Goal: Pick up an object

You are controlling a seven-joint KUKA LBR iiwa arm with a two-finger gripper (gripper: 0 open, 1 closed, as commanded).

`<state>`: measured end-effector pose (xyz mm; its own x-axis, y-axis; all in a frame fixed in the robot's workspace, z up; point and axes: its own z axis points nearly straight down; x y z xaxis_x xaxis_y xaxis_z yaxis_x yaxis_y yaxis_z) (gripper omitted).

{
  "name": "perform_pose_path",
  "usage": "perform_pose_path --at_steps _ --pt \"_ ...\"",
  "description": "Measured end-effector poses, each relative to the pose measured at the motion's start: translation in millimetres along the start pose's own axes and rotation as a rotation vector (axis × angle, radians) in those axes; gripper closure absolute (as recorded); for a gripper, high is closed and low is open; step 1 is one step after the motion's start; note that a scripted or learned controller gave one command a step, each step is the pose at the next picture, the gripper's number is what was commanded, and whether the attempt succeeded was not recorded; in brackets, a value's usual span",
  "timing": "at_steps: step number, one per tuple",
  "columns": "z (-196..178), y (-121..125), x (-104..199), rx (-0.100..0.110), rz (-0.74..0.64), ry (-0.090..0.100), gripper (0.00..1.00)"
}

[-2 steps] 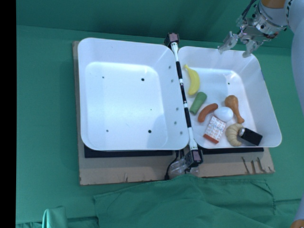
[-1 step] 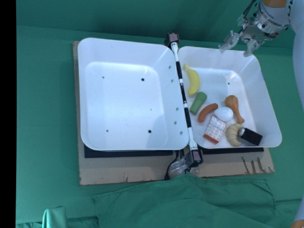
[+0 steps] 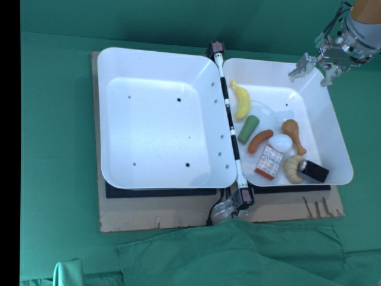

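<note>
Banana [image 3: 240,100], cucumber [image 3: 248,128], carrot [image 3: 260,140], croissant [image 3: 292,168] crowd right bin [image 3: 334,137]; end effector [image 3: 314,71] spread open, empty, above rim.

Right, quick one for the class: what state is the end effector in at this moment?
End effector: open, holding nothing, poised above the right bin's far corner.

Two white bins are sitting side by side: the left bin [image 3: 119,64] and the right bin [image 3: 333,136]. Lying in the right one are eight items: one banana [image 3: 240,99], one green vegetable [image 3: 248,128], one orange sausage [image 3: 260,140], one white egg [image 3: 280,143], one chicken drumstick [image 3: 292,134], one croissant [image 3: 292,168], one small red-and-white box [image 3: 269,162] and one black block [image 3: 314,171].
</note>
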<state>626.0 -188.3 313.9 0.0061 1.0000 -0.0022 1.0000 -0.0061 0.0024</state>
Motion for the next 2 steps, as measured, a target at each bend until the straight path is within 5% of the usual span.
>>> perform_pose_path --at_steps 1,2 --pt "37 43 2 0.0 -0.005 -0.002 0.0" --pt "116 68 0 0.006 -0.003 -0.001 0.0"
